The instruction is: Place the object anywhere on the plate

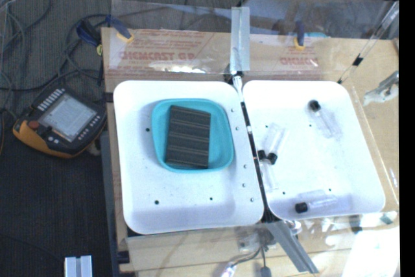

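Observation:
A light blue, square-ish plate [223, 139] lies in the middle of the left white bin [136, 191]. A dark grey rectangular block with fine stripes [189, 137] rests flat on the plate. It covers most of the plate's centre, with its long side running front to back.
The right bin [363, 159] holds three clear plastic tubes with black caps: one by its left wall [272, 141], one at the back [323, 119], one near the front [318, 202]. A teach pendant [59, 121] lies on the floor at the left. A clear screen [194, 29] stands behind the bins.

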You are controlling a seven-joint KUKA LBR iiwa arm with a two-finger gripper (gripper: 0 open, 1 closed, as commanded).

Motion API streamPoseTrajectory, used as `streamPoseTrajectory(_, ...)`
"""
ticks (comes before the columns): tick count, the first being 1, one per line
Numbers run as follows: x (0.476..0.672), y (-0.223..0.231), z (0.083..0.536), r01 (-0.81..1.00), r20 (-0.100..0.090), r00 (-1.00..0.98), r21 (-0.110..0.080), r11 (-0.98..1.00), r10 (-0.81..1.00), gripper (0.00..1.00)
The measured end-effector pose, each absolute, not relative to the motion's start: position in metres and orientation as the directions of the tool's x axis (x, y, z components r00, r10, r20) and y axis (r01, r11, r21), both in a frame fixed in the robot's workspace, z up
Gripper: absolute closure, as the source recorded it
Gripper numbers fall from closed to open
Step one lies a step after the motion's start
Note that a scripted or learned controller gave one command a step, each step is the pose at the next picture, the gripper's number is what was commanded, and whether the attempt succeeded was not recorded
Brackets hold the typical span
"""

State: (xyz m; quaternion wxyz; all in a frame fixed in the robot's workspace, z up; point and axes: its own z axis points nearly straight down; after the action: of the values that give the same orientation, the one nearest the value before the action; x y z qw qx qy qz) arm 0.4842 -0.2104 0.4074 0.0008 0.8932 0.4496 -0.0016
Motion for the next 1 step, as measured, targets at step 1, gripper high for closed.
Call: streamPoseTrajectory(1, 0.4842, -0.2104, 0.4074, 0.803, -0.004, 0.596, 0.0, -0.596, 0.803, 0.0)
